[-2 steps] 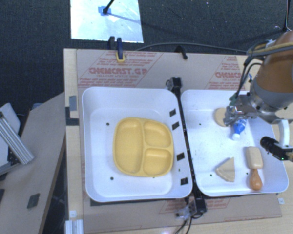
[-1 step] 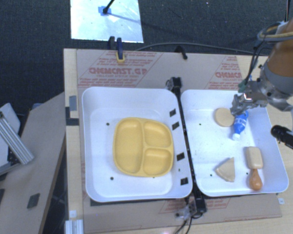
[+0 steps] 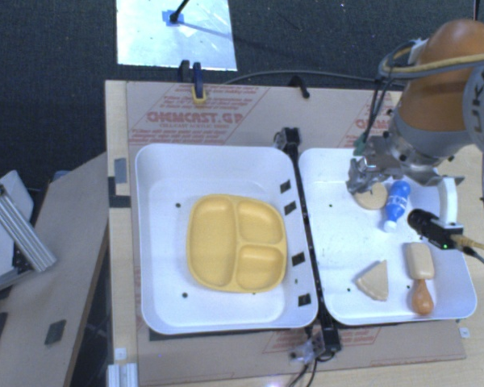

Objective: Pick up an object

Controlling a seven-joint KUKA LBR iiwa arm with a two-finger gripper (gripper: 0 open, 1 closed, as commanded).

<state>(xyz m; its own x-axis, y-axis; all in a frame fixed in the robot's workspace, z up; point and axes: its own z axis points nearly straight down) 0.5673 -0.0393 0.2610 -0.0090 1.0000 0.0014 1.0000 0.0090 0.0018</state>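
Gripper (image 3: 363, 180) hangs low in the right bin (image 3: 339, 240), at its far end. Round tan disc (image 3: 372, 196) lies just beside and slightly nearer the camera — prob. touching. Blue bottle (image 3: 396, 203) sits just right. Grip state: cannot tell — wrist hides it.

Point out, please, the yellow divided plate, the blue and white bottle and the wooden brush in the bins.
yellow divided plate (image 3: 235, 243), camera view, on the ridge between its compartments.
blue and white bottle (image 3: 397, 201), camera view, on its blue body.
wooden brush (image 3: 419, 274), camera view, where the pale head meets the handle.
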